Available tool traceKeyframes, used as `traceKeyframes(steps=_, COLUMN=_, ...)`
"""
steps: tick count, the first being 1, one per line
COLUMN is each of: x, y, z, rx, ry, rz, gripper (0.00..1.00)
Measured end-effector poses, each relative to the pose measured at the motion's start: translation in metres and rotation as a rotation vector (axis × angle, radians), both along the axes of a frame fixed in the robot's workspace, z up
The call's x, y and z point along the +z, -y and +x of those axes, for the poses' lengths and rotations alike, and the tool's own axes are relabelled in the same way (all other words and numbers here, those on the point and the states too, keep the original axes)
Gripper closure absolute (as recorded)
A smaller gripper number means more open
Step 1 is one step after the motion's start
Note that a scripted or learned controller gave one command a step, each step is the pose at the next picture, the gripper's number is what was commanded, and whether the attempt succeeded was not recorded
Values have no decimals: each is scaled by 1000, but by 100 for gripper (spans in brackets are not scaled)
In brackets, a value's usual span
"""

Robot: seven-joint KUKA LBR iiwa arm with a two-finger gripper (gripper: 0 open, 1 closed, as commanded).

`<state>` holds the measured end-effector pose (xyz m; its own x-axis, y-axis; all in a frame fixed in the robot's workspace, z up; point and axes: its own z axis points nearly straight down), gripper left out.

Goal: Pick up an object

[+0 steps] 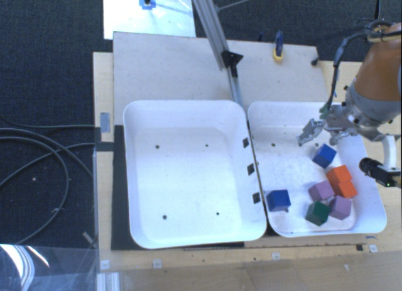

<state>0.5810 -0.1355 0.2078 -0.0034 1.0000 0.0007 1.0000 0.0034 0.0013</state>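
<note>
The right bin [282, 120] holds several small blocks. A blue cube [324, 156] lies nearest the gripper, just below it. Further toward the front are an orange block [342, 180], two purple blocks [321, 190] [341, 207], a green block [318, 212] and a second blue block [278, 200] near the bin's left wall. My gripper [321, 135] hangs over the upper right part of this bin, its fingers spread open with nothing between them. The arm's orange band [380, 70] rises behind it.
The left bin [135, 158] stands beside the right one, the two sharing a divider with black clips [250, 169]. A metal pole [210, 19] slants down to the back edge between the bins. Cables lie on the dark floor at left.
</note>
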Motion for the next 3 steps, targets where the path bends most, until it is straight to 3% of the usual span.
traceKeyframes(steps=1, x=9, y=-94, z=-55, rx=9, ry=-2, rz=3, gripper=0)
traceKeyframes(steps=2, x=104, y=-64, z=7, rx=2, ry=12, rz=-4, gripper=0)
traceKeyframes(steps=3, x=184, y=4, z=-24, rx=-7, ry=10, rz=-6, gripper=0)
